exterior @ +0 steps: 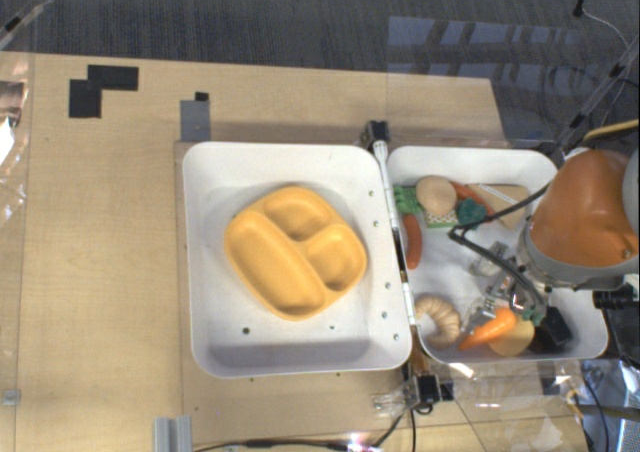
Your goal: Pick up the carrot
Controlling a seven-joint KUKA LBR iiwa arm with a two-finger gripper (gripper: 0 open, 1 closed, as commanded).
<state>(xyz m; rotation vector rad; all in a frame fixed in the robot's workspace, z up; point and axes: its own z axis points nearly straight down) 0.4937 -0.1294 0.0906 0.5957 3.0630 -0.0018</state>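
The carrot [489, 329] is a small orange piece lying at a slant near the front wall of the right bin [470, 158]. Its thick end points up and to the right, against a pale yellow piece [515, 340]. My gripper [503, 301] is low in that bin, right above the carrot's thick end and very close to it. I cannot make out whether it touches the carrot. The grey arm with its orange band [590, 210] covers the bin's right side.
A beige knobbly item [438, 312] lies just left of the carrot. Farther back are a red sausage-like piece [411, 238], a green leaf [405, 202], a beige round item [436, 195] and a bread slice [503, 196]. The left bin [210, 340] holds a yellow divided plate [294, 251].
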